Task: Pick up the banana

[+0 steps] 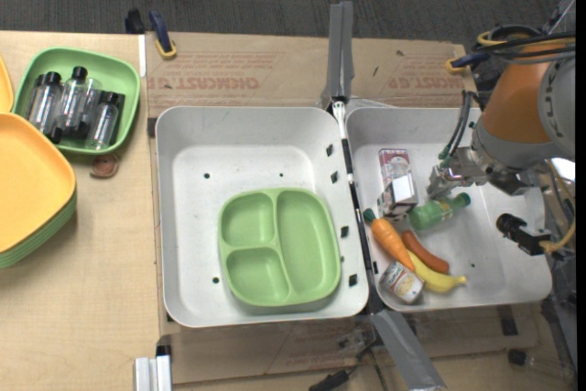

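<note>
While the gripper [446, 181] sits low in the right bin [513, 284] over the green bottle [436, 212], finger state: cannot tell. Banana [436, 275] lies apart from it near the bin's front wall, against the carrot [392, 240] and a small can [404, 284].

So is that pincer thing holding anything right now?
Pincer: over the green bottle; grip cannot be told. Banana lies in the bin, not held.

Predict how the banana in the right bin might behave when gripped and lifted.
The banana looks curved and smooth, so it may slip or swivel. It lies against the sausage and a small can, so these would probably shift too.
</note>
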`<state>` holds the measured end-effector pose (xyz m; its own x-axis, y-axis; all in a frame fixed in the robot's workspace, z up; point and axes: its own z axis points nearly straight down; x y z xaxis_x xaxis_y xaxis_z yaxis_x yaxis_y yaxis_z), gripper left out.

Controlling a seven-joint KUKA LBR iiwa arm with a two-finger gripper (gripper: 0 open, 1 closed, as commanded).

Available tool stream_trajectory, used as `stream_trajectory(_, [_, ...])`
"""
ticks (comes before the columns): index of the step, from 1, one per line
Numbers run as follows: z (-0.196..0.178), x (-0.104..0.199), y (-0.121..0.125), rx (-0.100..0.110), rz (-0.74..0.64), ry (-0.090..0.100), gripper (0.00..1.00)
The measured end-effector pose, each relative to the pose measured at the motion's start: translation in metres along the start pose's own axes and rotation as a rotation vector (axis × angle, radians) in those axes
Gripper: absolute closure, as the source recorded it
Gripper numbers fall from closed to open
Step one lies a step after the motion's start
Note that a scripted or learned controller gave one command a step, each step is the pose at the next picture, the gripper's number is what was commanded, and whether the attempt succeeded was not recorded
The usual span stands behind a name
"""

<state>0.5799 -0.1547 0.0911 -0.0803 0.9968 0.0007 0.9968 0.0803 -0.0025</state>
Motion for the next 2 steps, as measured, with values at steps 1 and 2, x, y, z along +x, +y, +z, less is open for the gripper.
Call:
stream_trajectory(1, [-0.069, 0.009, -0.025, 0.000, 0.443, -0.002, 1.00])
stream_trajectory(2, [-0.021, 0.014, -0.030, 0.000, -0.150, 0.000, 1.00])
